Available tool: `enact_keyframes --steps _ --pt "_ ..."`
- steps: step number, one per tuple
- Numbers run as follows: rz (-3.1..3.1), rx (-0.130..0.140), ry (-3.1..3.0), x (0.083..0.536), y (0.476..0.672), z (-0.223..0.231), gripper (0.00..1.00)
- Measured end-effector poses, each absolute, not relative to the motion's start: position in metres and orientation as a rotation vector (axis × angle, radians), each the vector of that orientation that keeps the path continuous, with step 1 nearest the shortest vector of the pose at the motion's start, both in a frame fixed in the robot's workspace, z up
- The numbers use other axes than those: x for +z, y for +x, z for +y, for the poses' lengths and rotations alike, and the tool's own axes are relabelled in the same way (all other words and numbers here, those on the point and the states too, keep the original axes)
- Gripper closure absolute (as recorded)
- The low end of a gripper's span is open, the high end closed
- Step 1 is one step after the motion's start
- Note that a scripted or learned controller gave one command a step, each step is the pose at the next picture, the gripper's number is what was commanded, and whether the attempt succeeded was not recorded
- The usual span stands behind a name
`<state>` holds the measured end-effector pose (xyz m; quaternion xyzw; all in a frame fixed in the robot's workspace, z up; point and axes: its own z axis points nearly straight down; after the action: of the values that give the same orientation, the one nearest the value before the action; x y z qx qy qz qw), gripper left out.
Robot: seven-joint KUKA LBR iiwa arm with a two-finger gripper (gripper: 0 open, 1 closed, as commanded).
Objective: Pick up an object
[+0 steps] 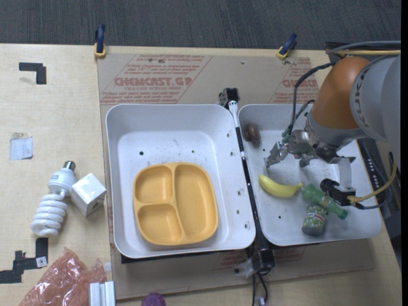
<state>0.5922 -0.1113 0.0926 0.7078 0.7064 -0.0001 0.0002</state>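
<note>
Left bin (121, 171): I log one yellow divided plate (175, 204). Right bin (274, 231): banana (279, 187), green bottle (322, 203), small can (313, 221), brown lump (252, 132). Gripper (287, 152) above the banana, fingers apart, nothing between them.

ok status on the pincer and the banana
Pincer over right bin, holding nothing visible. Banana loose just below it. Green bottle beside banana.

Both bins (121, 145) look smooth white plastic; the divided plate (175, 204) is matt yellow plastic, and the surface (51, 126) pale wood.
</note>
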Motion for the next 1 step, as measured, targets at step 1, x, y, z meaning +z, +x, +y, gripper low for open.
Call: enact_keyframes --steps 1 --pt "2.22 0.0 2.223 0.0925 0.5285 -0.118 0.0"
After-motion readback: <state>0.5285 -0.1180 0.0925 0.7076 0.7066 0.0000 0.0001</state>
